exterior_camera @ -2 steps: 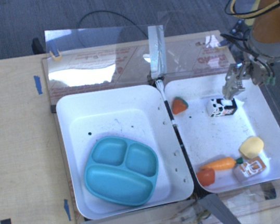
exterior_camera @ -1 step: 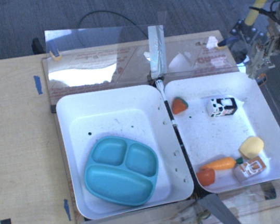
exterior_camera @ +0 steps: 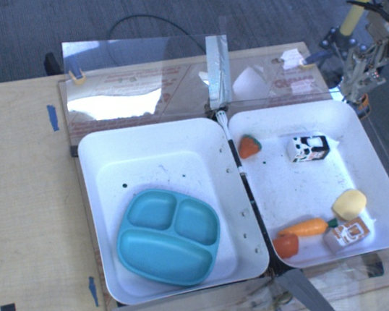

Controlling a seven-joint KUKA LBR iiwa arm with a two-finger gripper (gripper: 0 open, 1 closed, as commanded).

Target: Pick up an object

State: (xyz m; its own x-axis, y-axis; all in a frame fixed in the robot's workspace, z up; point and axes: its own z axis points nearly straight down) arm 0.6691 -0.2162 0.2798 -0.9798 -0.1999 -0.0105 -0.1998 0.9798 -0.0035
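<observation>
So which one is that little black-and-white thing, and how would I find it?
Look at the right-hand white bin, the one without the blue divided plate. Toward its far side, apart from the cluster of toy food along the near edge, sits a small cow-patterned carton. It is the only black-and-white item; its nearest neighbour is a toy strawberry by the divider.

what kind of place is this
Likely a robot lab's pick-test bench: two shallow white bins on a wooden bench, toy food such as a carrot, and a teal divided plate.
</observation>
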